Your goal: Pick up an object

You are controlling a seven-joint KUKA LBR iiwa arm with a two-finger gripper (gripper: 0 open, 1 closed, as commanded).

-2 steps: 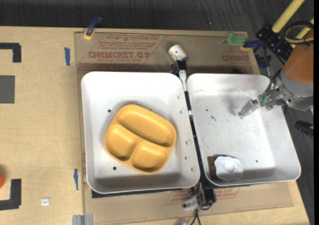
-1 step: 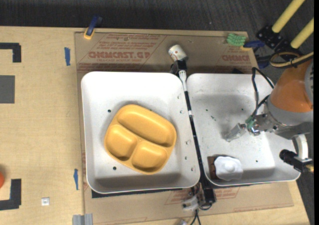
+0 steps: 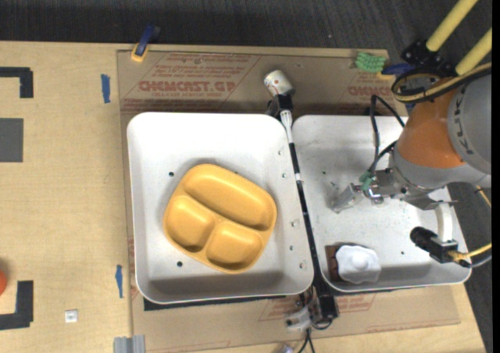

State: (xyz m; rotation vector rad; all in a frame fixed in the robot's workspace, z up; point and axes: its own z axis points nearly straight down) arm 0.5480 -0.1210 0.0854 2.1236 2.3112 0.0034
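Observation:
A yellow three-compartment plate (image 3: 220,217) lies in the left bin (image 3: 148,156). In the right bin (image 3: 328,140) a small white bottle-like object (image 3: 358,263) rests on a dark piece at the near edge. My gripper (image 3: 341,197) is low over the middle of the right bin, its grey fingers pointing left from the wrist. The arm's orange band (image 3: 430,137) sits above it at the right. The gripper is some way above and apart from the white object.
A white-capped clamp (image 3: 276,83) stands at the far end of the divider between the bins. Yellow tubes (image 3: 465,8) and black cables crowd the top right corner. A cardboard sheet lies under both bins, with blue and green clips on its far edge.

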